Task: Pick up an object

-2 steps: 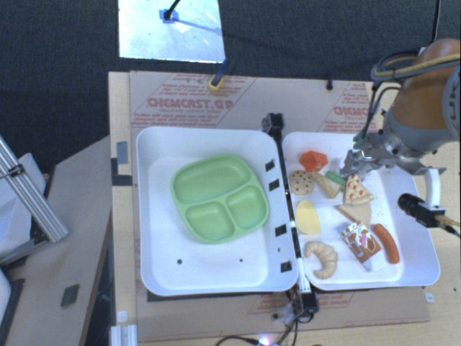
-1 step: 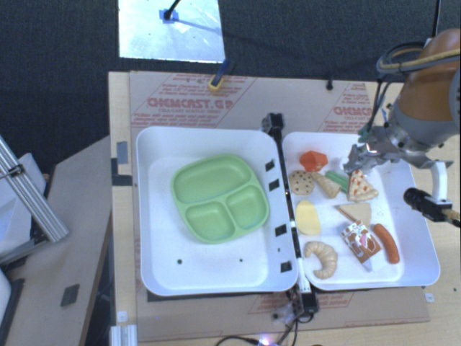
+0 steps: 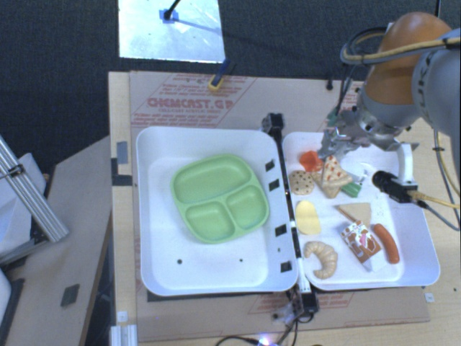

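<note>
**Low over toy food: the grey two-finger gripper (image 3: 333, 148) in the right white bin (image 3: 425, 269)**

The gripper hangs at the bin's far-left corner, just above a triangular toy pizza slice (image 3: 333, 173) and a red-orange toy piece (image 3: 310, 160). Whether it is open or closed cannot be told. A round speckled cookie (image 3: 301, 182) lies just beside the slice, against the bin's left wall. A pale green divided plate (image 3: 216, 197) sits mid-way in the left white bin (image 3: 155, 265).

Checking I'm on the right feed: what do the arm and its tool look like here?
The arm has a smooth, rounded grey casing with a glossy orange band bulging above the wrist. Dark cables, one with a yellowish sheath, loop beside the band. The tool is a compact cluster of grey metal parts, too small here to show any markings.
</note>
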{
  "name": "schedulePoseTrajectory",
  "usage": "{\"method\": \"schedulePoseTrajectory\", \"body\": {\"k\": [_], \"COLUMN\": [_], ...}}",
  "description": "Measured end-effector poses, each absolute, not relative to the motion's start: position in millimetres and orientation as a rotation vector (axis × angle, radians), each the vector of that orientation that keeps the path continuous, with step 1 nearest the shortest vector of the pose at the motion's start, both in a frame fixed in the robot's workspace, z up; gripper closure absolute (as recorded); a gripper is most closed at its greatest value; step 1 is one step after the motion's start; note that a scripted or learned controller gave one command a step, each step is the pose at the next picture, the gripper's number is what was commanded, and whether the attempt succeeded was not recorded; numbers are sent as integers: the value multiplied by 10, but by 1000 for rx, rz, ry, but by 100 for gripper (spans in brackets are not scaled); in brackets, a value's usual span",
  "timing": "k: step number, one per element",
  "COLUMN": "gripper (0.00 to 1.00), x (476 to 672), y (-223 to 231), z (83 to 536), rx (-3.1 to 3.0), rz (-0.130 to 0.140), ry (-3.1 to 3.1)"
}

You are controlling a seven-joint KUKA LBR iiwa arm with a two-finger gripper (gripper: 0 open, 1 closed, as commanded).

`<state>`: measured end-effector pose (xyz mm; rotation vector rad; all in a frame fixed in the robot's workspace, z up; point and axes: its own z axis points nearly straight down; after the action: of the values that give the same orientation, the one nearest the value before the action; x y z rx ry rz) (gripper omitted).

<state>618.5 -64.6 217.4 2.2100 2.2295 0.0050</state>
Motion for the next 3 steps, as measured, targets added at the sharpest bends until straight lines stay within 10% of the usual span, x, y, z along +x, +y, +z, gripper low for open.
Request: {"method": "schedulePoseTrajectory", "body": {"k": [2, 3], "gripper": [100, 100], "x": [6676, 6591], "y": [6, 49], "z": [2309, 2148], "rx": [2212, 2214], "rz": [5, 1], "ry": [2227, 2227]}}
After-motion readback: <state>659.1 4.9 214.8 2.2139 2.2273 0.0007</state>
